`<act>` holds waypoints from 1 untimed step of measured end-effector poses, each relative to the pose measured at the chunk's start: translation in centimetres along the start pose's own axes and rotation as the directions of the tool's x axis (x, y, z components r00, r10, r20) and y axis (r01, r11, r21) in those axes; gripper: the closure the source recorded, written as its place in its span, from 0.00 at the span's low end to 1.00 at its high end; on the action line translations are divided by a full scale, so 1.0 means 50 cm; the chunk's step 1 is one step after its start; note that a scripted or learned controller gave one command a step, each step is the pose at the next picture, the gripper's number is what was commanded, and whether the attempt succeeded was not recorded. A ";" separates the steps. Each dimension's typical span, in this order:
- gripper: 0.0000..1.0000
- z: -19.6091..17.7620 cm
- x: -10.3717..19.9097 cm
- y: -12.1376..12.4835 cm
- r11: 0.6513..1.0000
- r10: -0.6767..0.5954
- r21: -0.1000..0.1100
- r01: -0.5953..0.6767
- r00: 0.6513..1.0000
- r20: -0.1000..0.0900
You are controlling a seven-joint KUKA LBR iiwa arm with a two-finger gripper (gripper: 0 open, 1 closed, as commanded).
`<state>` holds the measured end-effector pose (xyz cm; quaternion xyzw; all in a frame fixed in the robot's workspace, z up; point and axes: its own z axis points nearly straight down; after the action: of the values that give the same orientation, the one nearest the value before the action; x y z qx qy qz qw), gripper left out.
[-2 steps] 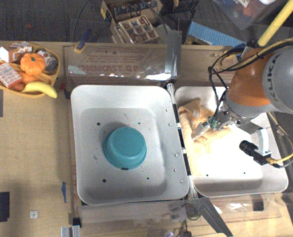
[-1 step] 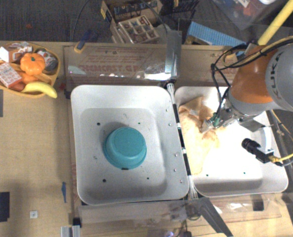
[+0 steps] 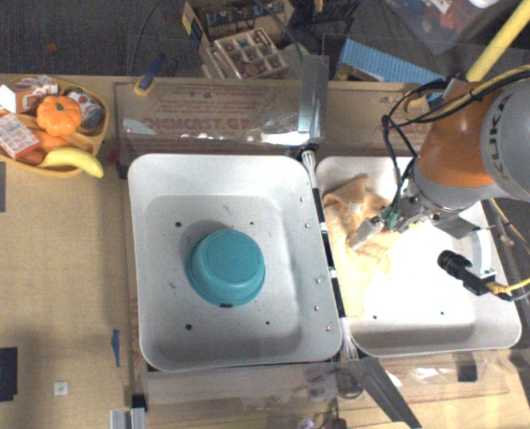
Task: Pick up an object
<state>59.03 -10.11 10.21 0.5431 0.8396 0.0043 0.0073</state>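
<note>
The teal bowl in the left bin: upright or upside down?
Upside down. The teal bowl shows a flat, closed circular base facing up with sides flaring outward below it, no hollow interior, resting in the left bin.

Arm (image 3: pixel 501 137) enters from the right, grey housing with orange band (image 3: pixel 457 155) above the wrist. Wrist angled down and to the left. Claw (image 3: pixel 368 231) lowered; finger state not discernible at this resolution.

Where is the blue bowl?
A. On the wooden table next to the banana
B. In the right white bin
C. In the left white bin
C: the blue bowl sits upside down in the middle of the left white bin, far from the gripper over the right bin.
</note>
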 end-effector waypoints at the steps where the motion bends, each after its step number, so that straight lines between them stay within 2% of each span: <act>1: 0.00 0.023 -0.012 0.020 1.000 0.015 0.006 -0.015 1.000 -0.002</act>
<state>60.20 -10.24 9.08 0.5495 0.8355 0.0023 0.0049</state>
